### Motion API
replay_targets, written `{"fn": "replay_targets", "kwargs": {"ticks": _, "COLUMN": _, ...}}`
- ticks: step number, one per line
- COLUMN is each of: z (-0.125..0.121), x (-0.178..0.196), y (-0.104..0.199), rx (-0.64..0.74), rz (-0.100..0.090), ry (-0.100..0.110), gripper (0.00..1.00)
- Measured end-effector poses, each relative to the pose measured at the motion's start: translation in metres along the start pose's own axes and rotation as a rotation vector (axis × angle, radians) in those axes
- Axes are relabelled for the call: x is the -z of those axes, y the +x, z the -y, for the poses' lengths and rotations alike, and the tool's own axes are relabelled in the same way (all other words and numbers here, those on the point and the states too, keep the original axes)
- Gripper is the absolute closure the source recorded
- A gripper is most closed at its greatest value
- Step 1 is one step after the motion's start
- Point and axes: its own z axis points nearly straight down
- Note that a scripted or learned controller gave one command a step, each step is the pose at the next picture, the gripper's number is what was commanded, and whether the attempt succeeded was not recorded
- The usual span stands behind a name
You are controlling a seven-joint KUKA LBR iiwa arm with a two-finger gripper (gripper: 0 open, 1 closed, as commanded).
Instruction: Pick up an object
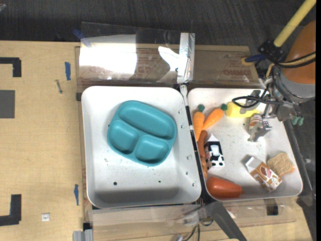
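Observation:
My gripper (pixel 259 129) hangs over the upper right part of the right bin (pixel 297 187), with the arm coming in from the right. Just left of it lies a yellow toy (pixel 233 109). Two orange carrots (pixel 199 125) (pixel 213 117) rest near the bin's upper left corner. Further down lie a black-and-white cow-print carton (pixel 215 154), a red sausage-like piece (pixel 224 186), a small brown snack box (pixel 264 174) and a slice of toast (pixel 281 163). Nothing visibly hangs from the gripper.
The left bin (pixel 95 134) holds a teal divided plate (pixel 142 132). A clear plastic sheet and tape lie on the cardboard (pixel 150 59) behind the bins. Black cables loop beside the gripper at the right bin's upper edge.

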Motion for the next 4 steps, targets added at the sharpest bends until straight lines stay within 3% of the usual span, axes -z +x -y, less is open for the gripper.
{"fn": "replay_targets", "kwargs": {"ticks": 1, "z": 0.049, "x": -0.102, "y": 0.041, "rx": 0.122, "rz": 0.0, "ry": 0.0, "gripper": 0.0}}
{"fn": "replay_targets", "kwargs": {"ticks": 2, "z": 0.07, "x": -0.107, "y": 0.086, "rx": 0.146, "rz": 0.005, "ry": 0.002, "gripper": 0.0}}
{"fn": "replay_targets", "kwargs": {"ticks": 3, "z": 0.069, "x": -0.093, "y": 0.08, "rx": 0.15, "rz": 0.018, "ry": 0.006, "gripper": 1.0}}
{"fn": "replay_targets", "kwargs": {"ticks": 4, "z": 0.051, "x": 0.06, "y": 0.077, "rx": 0.172, "rz": 0.009, "ry": 0.004, "gripper": 1.0}}
